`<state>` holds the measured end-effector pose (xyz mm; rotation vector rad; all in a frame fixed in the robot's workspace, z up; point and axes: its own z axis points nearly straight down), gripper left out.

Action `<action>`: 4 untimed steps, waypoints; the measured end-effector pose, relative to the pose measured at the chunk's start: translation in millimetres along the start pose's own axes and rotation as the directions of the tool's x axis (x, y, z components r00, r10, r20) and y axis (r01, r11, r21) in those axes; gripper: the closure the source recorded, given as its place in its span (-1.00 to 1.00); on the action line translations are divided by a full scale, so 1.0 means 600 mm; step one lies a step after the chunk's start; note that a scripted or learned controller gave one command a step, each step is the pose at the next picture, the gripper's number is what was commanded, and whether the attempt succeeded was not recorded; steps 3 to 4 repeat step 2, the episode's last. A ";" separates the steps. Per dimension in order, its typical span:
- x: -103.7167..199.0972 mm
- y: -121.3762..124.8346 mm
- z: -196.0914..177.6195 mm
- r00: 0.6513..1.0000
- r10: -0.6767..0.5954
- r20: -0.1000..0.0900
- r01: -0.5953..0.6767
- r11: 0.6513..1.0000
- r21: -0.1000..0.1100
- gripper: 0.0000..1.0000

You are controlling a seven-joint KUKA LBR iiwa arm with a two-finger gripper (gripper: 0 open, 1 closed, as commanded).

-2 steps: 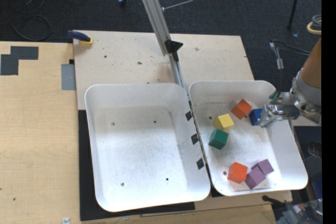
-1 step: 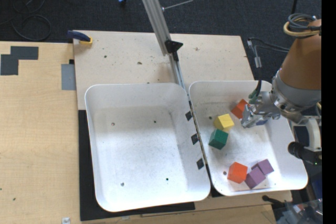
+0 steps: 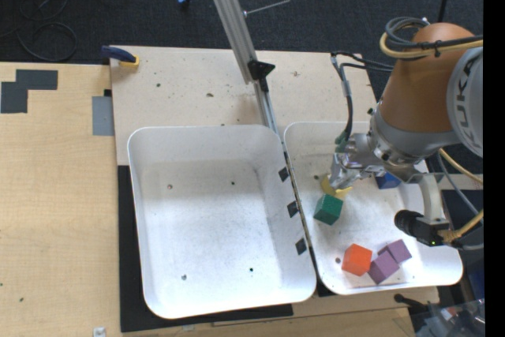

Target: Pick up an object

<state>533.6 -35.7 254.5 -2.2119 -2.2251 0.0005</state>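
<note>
Pale wood worktop (image 3: 55, 193) carries two shallow white bins. Leftmost, the left bin (image 3: 158, 146) sits beside the right bin (image 3: 442, 274), where the blocks lie. Near that bin's left wall rests a green block (image 3: 328, 208), touching a yellow piece (image 3: 334, 187) just above it. The pincer (image 3: 344, 174) hangs over that yellow piece (whether it is clenched or released, I cannot tell). Further right lie an orange block (image 3: 357, 259) and purple blocks (image 3: 389, 260). A good grasp likely means descending squarely over one piece, avoiding its neighbour.

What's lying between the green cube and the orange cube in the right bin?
Nothing: in the camera view, bare white bin floor runs from the green cube to the orange cube.
</note>
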 end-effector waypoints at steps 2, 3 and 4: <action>0.163 0.017 -0.006 1.000 0.002 0.001 -0.002 1.000 -0.001 1.00; 0.163 0.017 -0.006 1.000 0.002 0.001 -0.002 1.000 -0.001 1.00; 0.163 0.017 -0.006 1.000 0.002 0.001 -0.002 1.000 -0.001 1.00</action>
